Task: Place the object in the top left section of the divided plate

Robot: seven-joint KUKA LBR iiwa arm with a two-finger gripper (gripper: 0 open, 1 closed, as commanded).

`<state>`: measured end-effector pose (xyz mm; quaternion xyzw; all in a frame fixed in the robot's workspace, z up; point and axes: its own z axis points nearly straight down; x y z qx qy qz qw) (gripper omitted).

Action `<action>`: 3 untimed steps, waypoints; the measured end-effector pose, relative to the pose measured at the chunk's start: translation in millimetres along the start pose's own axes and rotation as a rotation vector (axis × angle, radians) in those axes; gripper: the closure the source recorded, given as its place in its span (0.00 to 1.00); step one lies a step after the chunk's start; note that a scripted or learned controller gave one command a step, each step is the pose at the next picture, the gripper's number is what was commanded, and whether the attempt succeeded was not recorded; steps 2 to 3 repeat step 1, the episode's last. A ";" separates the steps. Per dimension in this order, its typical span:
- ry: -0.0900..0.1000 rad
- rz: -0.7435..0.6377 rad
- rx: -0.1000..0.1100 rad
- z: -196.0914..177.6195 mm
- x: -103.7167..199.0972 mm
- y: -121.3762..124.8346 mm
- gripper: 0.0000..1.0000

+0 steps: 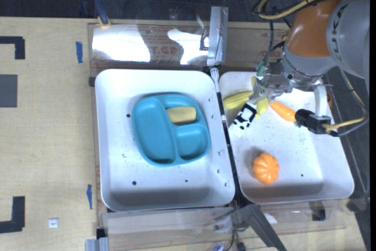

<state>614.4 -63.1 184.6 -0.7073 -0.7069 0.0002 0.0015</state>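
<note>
A blue divided plate [154, 132] lies in the left bin [111, 179]. A pale yellow block [181, 115] rests in the plate's upper right section. In the right bin [329, 176], my gripper [260, 101] hangs low over the upper left corner. It is right at a yellow, banana-like piece [236, 99] and a small black and white item [245, 116]. The arm's wrist hides how the gripper meets them.
An orange carrot [282, 111] lies just right of the gripper. A small orange pumpkin [266, 167] sits near the right bin's front. A black cable end [309, 119] hangs from the arm over the right bin. The divider wall [226, 138] separates the bins.
</note>
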 end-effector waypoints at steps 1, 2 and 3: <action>0.000 0.000 0.000 0.0 0.0 0.0 0.00; 0.000 0.000 0.000 0.0 0.0 0.0 0.00; 0.000 0.000 0.000 0.0 0.0 0.0 0.00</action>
